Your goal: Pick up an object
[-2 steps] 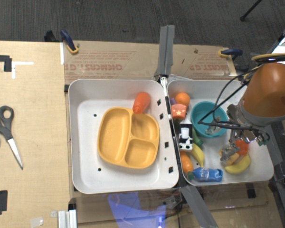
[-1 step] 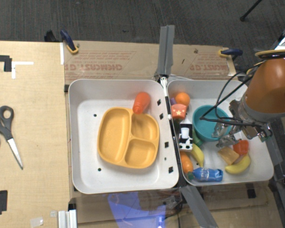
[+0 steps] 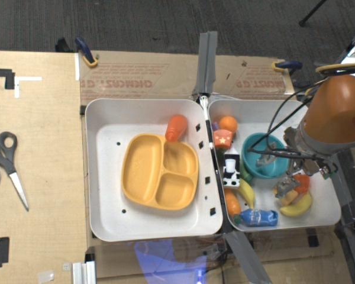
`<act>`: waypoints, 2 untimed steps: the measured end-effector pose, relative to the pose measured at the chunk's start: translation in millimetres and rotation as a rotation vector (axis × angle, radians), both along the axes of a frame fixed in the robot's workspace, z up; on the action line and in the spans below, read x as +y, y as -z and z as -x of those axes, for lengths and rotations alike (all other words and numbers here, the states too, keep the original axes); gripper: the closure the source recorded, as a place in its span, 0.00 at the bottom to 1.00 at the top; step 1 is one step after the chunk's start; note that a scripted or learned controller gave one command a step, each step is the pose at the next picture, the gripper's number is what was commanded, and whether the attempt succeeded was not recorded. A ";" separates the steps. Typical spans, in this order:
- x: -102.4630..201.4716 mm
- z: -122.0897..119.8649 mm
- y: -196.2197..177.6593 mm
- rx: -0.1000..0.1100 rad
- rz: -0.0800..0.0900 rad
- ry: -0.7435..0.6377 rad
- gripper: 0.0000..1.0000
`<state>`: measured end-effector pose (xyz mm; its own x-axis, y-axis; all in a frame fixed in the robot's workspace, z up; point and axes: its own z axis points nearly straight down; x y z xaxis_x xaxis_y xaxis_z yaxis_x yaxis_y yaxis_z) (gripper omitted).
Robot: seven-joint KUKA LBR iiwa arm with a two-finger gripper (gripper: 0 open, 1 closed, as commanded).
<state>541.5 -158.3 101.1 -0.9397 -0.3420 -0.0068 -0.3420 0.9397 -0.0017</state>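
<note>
When scanned from 9 o'clock toward 3 o'clock: left bin (image 3: 100, 176) first, holding a yellow divided plate (image 3: 160, 173) at its centre, three compartments, nothing visible in them. Just off the plate's 12 o'clock edge, an orange carrot-shaped toy (image 3: 176, 127), long axis roughly 1 to 7 o'clock.

Right bin (image 3: 328, 215) crowded. At its 11 o'clock corner, an orange ball (image 3: 228, 123), touching a pink cup with a star (image 3: 223, 138) just below it. Near centre, a teal bowl (image 3: 263, 158), contents hard to make out under cables. Along the 9 o'clock wall, a black-and-white cow figure (image 3: 229, 171), standing upright; beside it at 5 o'clock a small banana (image 3: 246, 191), and below that an orange fruit (image 3: 232, 205). At 6 o'clock, a blue crumpled packet (image 3: 257, 218), lying 9 to 3 o'clock, label too small to read.

Gripper (image 3: 289, 181) reaching in from 3 o'clock, low over the bin's 4 o'clock area, directly above an orange-and-red toy (image 3: 297, 186). Open or closed: cannot be told, and no grasp visible. Toy lying flat, long axis about 8 to 2 o'clock. Touching it at 6 o'clock, a larger banana (image 3: 298, 205), curved, on much the same axis.

Behind both bins at 12 o'clock, a cardboard sheet (image 3: 136, 76) with red print, upside down and not reliably legible. Far out at 9 o'clock on the bench, scissors (image 3: 10, 161), blades toward 5 o'clock.
</note>
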 end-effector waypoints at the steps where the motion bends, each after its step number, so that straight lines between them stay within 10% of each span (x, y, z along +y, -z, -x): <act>1: 40.8 -100.2 9.0 0.014 -0.001 0.012 0.00; 2: 6.7 -31.5 9.5 0.004 0.000 0.057 0.00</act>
<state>573.0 -151.6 91.6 -0.9575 -0.2883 -0.0027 -0.2883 0.9575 -0.0002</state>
